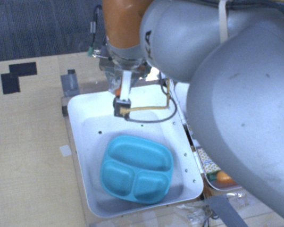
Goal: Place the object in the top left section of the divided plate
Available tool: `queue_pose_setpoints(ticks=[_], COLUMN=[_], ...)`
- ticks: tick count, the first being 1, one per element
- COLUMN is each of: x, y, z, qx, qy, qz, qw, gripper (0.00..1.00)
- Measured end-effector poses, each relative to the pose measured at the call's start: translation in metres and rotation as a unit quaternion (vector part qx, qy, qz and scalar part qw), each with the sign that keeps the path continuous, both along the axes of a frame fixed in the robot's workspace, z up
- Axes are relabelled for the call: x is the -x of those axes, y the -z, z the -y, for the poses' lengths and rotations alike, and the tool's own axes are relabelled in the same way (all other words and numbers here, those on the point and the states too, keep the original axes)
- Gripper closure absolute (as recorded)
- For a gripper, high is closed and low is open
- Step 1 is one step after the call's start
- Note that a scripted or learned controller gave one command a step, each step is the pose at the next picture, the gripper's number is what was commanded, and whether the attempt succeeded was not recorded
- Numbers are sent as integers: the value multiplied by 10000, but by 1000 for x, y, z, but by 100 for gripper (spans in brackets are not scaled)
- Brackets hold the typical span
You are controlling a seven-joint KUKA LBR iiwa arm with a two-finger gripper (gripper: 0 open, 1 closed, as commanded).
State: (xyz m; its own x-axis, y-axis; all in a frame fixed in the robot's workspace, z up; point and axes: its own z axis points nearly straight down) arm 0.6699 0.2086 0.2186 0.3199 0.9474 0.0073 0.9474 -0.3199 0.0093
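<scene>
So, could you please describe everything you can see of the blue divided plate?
The blue divided plate is a rounded rectangle in light blue and looks like smooth plastic. Raised ridges split it into three sections: one long on the far side, two smaller on the near side. It lies flat, turned at a slant, on the floor of the left white bin.

i count two white bins (85, 146), one blue divided plate (137, 167) with three sections, and one small orange thing (224, 178).
</scene>
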Motion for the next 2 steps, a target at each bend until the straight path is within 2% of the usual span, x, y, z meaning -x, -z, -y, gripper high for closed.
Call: queue_pose_setpoints(ticks=[2], x=[-2], y=[-23], z=[-3], qx=[-12], qy=[-59], qz=[56], qw=[10000], gripper=[100])
